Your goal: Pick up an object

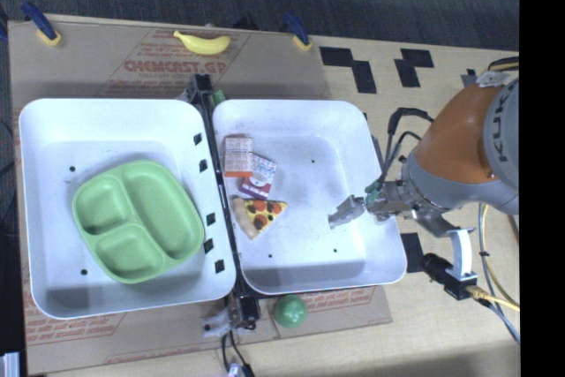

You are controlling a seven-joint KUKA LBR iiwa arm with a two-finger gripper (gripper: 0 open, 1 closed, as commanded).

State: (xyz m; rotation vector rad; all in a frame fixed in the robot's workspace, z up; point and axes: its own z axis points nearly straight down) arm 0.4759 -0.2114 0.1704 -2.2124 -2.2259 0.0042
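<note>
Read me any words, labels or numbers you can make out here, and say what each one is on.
"CHEMCAST GP": red print on the cardboard behind the bins.
"KU": the start of a cut-off word on the arm.
Packets in the right bin: printed, too small to read.
Red print on the cardboard's front edge: too blurred to read.

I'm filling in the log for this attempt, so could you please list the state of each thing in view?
gripper: over the right bin, holding nothing.
pizza slice: flat in the right bin.
snack packets: flat, by the divider.
green tray: upright in the left bin.
banana: outside the bins.
green ball: on the bench.
</note>
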